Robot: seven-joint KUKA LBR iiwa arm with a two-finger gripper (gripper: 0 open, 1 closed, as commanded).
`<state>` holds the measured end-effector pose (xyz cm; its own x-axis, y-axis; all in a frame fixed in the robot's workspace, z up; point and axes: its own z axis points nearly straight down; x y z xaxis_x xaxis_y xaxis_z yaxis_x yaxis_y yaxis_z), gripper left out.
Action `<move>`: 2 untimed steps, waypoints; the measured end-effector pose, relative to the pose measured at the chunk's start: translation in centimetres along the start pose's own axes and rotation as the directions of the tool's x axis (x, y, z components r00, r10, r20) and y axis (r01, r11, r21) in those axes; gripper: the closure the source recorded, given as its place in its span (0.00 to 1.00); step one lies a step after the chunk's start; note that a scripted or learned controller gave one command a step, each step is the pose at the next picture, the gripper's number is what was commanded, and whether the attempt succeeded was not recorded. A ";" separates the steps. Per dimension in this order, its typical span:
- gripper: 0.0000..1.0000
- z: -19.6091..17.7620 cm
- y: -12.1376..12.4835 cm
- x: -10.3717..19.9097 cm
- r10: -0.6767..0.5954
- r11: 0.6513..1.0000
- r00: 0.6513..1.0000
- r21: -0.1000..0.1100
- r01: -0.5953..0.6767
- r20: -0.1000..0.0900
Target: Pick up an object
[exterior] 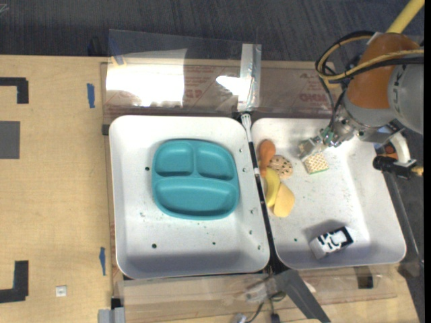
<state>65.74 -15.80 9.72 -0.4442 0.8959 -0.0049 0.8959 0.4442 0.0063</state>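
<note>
My gripper hangs over the back of the right bin, reaching in from the right under the orange-banded wrist. Its tip is right beside a small tan waffle square, which lies on the bin floor just in front of it. Along the bin's left side lie an orange-brown oblong piece, a speckled cookie, a yellow banana and a yellow-orange wedge. A black and white object rests near the front edge.
The left bin holds a teal divided plate. A clear plastic sheet stands behind the bins. Cables loop above the wrist. The divider between the bins runs close to the fruit pieces.
</note>
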 end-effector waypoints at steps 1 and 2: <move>1.00 -7.8 1.6 4.5 0.161 0.987 0.987 0.002 -0.161 -0.002; 1.00 -14.0 -1.0 10.3 0.215 0.977 0.977 0.006 -0.215 -0.004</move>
